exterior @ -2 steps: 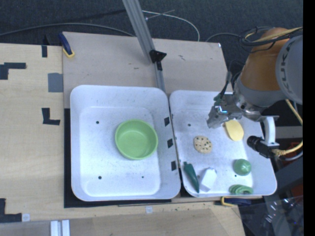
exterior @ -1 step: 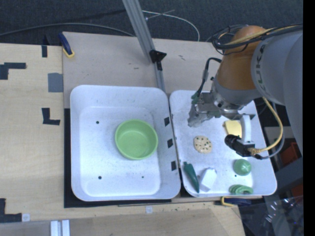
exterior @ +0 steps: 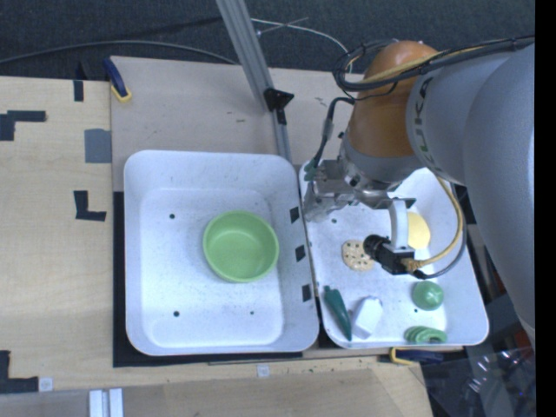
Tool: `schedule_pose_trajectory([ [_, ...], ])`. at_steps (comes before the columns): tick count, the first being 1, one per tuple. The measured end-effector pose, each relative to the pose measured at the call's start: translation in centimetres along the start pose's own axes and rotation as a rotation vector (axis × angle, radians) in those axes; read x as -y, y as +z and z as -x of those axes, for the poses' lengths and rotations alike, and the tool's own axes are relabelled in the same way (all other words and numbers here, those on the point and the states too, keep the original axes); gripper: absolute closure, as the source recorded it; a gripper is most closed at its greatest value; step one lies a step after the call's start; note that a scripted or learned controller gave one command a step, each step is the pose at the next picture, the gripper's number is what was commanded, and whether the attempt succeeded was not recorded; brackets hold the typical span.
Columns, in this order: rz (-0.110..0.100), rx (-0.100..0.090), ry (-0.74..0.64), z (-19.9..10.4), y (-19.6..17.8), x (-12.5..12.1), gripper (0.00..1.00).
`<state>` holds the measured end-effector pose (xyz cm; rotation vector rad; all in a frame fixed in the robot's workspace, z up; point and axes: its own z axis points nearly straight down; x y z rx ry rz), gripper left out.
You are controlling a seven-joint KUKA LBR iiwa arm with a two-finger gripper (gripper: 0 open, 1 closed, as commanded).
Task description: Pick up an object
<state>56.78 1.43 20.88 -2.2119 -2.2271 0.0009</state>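
Arm: reaches in from the right, over the right bin.
Gripper: low at the right bin's far-left corner; whether its jaws are open or shut cannot be told, and nothing is seen held.
Right bin contents: cookie, yellow piece, green ball, green ring, white block, dark green tool.
Left bin: green bowl near its middle.

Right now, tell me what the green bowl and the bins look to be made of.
Green bowl: likely plastic, with an even pale green colour, smooth matte walls and a soft sheen at the rim. Left bin and right bin: probably moulded plastic, white with fine dark speckles, rounded corners and shallow formed walls; coated metal cannot be ruled out.
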Motion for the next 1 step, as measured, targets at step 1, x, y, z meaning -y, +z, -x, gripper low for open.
schedule_pose_trajectory([
  [1, 0.0, 0.0, -0.001, -5.2, -0.8, 1.19, 1.0],
])
